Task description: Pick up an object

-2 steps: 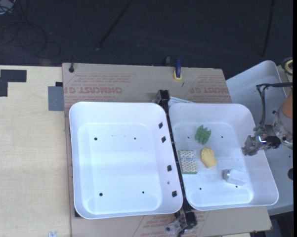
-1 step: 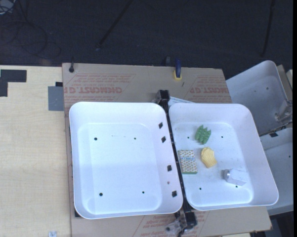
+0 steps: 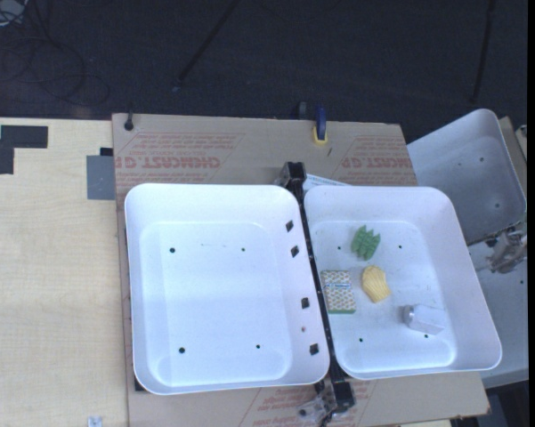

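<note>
Bin [image 3: 467, 265], right: green block [image 3: 366, 242], yellow toy [image 3: 375, 284], patterned packet [image 3: 338, 292], grey piece [image 3: 422, 318], all apart. Arm enters from right; grey piece likely nearest. Gripper state: cannot tell.

Four objects [image 3: 372, 283] in right bin [image 3: 467, 265]

2 white bins [image 3: 160, 212], 1 green obj [image 3: 366, 242], 1 yellow obj [image 3: 375, 284], 1 patterned pkt [image 3: 338, 292], 1 grey obj [image 3: 422, 318].

Dark floor [image 3: 249, 43] with cables, pale wooden bench [image 3: 44, 283], cardboard sheet [image 3: 214, 149]
</note>
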Available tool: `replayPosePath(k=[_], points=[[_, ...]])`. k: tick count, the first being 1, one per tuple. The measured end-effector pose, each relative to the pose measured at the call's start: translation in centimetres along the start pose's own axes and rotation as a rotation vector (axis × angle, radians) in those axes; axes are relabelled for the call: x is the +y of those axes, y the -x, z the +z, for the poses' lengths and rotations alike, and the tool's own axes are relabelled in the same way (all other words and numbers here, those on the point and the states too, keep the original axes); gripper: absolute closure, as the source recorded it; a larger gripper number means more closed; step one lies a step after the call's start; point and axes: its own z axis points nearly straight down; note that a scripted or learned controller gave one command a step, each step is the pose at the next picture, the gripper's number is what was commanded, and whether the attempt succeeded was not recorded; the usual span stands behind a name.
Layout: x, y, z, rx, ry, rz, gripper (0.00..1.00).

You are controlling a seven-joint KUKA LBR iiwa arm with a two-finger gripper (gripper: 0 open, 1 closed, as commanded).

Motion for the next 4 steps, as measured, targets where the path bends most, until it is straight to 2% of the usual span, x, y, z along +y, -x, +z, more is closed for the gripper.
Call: replayPosePath(k=[1, 2, 3, 4], points=[[0.3, -6.1, -6.4, -0.002, 0.012, -0.009, 1.00], [0.2, -14.3, -14.3, -0.001, 0.014, -0.012, 1.00], [3.4, -17.7, 0.9, -0.001, -0.011, -0.006, 1.00], [0.0, -10.3, 5.2, -0.003, -0.003, 0.006, 1.00]])
